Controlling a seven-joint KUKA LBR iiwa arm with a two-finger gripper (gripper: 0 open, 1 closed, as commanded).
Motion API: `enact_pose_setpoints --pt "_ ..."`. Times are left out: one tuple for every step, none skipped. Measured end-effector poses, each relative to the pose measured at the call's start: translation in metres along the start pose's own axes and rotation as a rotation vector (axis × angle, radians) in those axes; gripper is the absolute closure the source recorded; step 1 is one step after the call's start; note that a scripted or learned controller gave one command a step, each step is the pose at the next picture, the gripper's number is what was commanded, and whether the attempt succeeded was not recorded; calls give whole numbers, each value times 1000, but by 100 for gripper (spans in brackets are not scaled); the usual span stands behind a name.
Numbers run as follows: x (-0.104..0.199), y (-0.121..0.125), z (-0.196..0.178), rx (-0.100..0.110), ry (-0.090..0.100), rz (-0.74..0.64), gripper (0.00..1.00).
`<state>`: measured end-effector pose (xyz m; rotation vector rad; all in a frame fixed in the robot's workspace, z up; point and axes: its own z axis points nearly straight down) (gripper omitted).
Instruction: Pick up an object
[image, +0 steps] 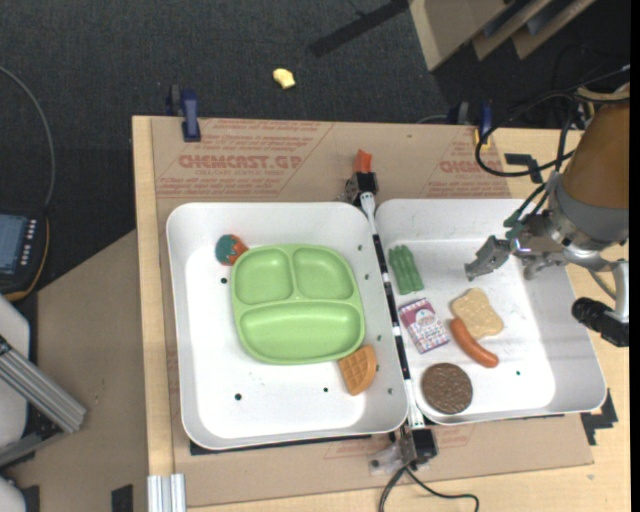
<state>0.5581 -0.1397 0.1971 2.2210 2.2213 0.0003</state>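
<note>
My arm is cropped at the right edge; my gripper (497, 256), fingers spread and holding nothing, hovers over the right bin (573, 392) above one toast slice (477, 312), one sausage (475, 343), one cookie (445, 387).

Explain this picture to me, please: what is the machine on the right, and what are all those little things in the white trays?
You are looking down at a slant from one fixed camera above a workbench. On the right is a robot arm, grey with an orange band, and its hand hangs over the right bin. A program is meant to make it pick up an object; nothing shows between its fingers.

The two white bins sit side by side. The left bin contains a green divided plate, a small red and green toy by the plate's upper left corner, and a waffle-like toy by its lower right.

The right bin holds toy food: green beans, a slice of bread, a sausage, a brown round patty and a small printed packet.
</note>
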Motion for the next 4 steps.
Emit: enact_pose_setpoints --pt "9 -19 89 10 3 1 0" --pt "11 -52 107 -20 -3 2 0" --pt "10 -50 96 -24 -7 2 100" --pt "93 3 7 -13 2 -11 100"
